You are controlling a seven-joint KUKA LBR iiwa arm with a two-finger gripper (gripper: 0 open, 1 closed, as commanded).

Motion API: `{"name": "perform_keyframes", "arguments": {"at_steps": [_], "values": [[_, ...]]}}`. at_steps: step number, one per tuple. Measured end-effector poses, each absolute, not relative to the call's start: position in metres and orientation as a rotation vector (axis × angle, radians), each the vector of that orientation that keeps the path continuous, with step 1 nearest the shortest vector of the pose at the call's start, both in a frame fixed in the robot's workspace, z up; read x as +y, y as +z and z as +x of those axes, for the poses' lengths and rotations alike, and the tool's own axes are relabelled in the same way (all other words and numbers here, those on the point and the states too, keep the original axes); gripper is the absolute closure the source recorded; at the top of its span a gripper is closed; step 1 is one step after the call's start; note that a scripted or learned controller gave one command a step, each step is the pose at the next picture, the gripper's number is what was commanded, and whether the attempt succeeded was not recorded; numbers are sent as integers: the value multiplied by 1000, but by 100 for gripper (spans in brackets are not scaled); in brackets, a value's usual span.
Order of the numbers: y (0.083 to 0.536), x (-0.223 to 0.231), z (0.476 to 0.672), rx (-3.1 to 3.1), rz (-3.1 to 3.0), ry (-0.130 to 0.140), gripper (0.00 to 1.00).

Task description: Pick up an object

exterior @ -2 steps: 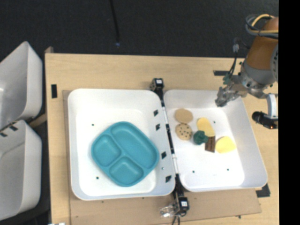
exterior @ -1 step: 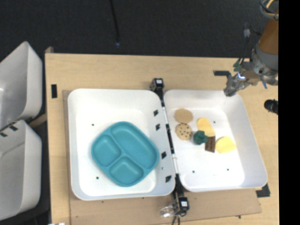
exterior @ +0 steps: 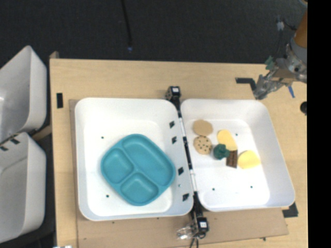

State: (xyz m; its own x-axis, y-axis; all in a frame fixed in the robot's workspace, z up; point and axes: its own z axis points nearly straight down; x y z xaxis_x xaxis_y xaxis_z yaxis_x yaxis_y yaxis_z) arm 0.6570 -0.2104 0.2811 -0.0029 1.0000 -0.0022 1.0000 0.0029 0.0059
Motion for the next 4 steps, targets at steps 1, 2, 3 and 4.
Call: {"name": "perform_keyframes", "arguments": {"at_steps": [1,2,3,4], "values": [[267,-159,656,2226,2216,0,100],[253,-102,660,2228,2215,1,100],[242,-55,668,2228,2216,0,100],[251,-5,669,2228,2213,4,100]]}}
